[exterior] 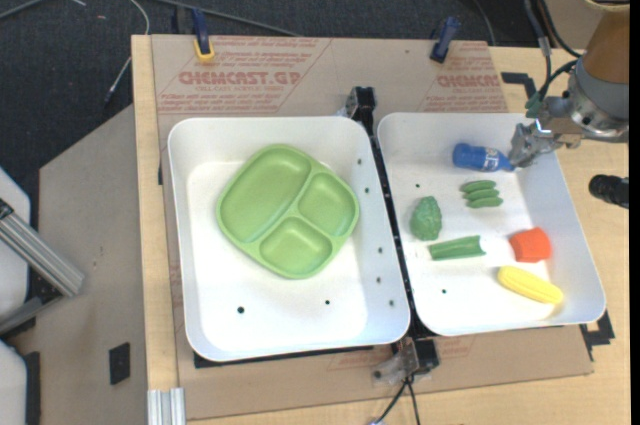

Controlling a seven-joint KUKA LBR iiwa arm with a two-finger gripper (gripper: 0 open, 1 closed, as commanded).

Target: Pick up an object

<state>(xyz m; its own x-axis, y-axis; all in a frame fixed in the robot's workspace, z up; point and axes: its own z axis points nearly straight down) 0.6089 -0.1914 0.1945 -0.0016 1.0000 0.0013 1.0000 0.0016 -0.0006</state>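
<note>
- Seemingly, the approach step is in hand: the pincer (528, 145) is seen at the upper right of the frame, lowered over the right bin (575, 213), just beside the right end of the blue object (475, 157).
- Whether the blue object is gripped cannot be told; the pincer's state is not shown clearly enough to be judged.
- The next move is judged to call for a firm closing on the blue object and a straight lift clear of the bin wall.
- The arm (605, 73) is seen entering from the right edge, its wrist bent down toward the bin's upper right part.
- Other candidates lie lower in the right bin: a green pod (482, 194), a green leafy piece (427, 217), a green stick (456, 249), an orange block (531, 244) and a yellow piece (530, 285).
- In the left bin (200, 303), at the frame's centre left, a green divided plate (288, 210) is seen.
</note>
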